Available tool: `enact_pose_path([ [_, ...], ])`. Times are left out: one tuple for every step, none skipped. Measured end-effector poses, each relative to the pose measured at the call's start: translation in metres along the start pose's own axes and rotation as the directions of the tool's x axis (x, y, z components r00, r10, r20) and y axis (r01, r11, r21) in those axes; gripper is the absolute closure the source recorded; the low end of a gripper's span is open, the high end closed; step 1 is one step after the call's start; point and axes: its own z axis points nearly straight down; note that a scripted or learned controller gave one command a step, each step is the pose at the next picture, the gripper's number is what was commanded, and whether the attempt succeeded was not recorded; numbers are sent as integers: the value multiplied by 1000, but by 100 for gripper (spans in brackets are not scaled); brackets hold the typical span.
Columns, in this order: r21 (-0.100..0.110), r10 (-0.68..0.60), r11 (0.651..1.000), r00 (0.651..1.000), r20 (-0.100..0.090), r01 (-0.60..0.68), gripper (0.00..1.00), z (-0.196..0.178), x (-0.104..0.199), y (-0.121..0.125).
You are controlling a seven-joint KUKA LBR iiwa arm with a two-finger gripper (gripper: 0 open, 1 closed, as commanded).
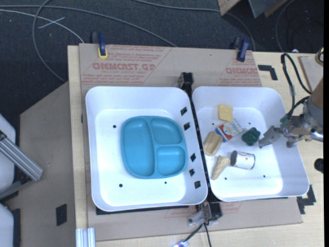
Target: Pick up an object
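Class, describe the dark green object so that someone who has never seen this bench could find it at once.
Start at the right-hand white bin, the one without the blue divided plate. Among the small items clustered in it, look nearest the gripper on the bin's right side. The dark green object is the only green piece, small and rounded, beside the red, white and blue packet.

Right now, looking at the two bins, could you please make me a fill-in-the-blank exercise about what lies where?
1. The blue divided plate lies in the ___ bin.
2. The small white can lies on its ___.
3. The dark green object lies in the ___ bin.
4. The tool hangs over the right bin's ___ side.

Missing words: left; side; right; right
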Motion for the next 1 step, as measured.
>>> enact_pose_path([
  [-14,-4,1000,1000,4,4,0,-8,1,3],
])
